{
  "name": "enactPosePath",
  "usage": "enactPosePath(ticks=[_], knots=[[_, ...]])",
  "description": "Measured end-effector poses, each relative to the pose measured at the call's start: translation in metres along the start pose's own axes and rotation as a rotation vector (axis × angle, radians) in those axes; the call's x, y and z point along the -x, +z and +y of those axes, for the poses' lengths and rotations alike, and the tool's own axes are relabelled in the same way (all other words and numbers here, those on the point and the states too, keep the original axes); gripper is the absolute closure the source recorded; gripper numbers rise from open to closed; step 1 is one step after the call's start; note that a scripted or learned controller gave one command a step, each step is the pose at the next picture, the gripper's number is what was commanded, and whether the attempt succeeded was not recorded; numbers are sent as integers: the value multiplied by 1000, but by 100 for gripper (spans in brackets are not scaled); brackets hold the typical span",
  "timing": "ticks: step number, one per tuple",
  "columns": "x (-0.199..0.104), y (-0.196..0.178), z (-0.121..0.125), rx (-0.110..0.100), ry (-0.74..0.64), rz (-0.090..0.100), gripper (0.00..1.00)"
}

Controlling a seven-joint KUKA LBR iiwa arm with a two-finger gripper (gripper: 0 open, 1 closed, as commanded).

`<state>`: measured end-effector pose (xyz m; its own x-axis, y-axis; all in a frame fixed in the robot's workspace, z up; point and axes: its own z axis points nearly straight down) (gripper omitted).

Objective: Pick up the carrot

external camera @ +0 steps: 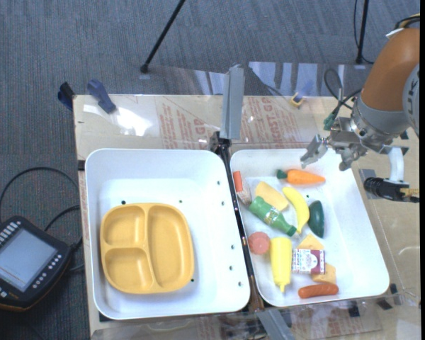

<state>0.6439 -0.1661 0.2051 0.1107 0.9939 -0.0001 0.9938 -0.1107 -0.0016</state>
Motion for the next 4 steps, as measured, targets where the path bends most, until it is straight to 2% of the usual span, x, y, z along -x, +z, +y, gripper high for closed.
enactPosePath(ticks=[1, 2, 3, 4], knots=[[18, -79, -32, 8, 35, -1, 0], [-13, 2, -3, -7, -87, 2, 0], [-3, -67, 0, 4, 21, 0, 0], [-34, 0, -5, -9, -6, 1, 0]])
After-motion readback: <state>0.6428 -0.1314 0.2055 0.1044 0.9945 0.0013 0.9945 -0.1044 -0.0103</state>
